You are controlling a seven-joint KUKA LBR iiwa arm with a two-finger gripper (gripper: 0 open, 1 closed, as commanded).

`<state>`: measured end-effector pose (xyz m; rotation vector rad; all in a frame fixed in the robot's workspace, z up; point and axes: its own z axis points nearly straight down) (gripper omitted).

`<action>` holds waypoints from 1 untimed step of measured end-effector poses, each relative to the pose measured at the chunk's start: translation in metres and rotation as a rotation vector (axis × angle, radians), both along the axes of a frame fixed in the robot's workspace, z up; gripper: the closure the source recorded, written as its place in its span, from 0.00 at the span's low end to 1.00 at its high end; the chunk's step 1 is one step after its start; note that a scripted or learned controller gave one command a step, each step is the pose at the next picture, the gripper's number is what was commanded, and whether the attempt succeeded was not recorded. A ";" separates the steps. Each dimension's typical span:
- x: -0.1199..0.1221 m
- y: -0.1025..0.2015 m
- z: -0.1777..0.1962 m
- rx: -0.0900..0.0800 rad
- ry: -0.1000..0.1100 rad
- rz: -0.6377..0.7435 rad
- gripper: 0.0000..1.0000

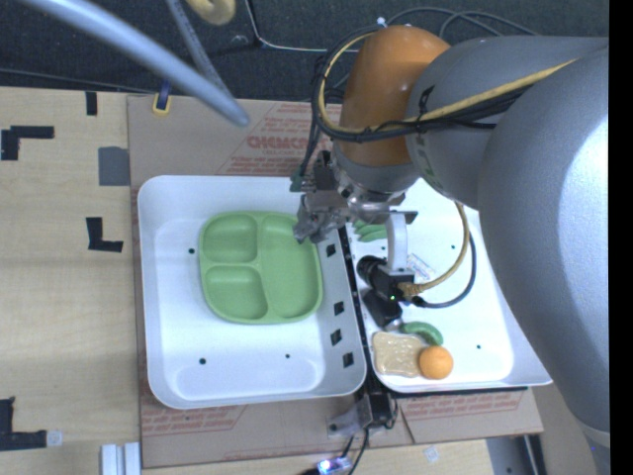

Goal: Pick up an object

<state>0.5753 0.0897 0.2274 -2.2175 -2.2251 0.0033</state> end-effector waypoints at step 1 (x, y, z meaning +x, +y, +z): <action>-0.001 -0.001 0.001 0.000 0.001 -0.001 0.00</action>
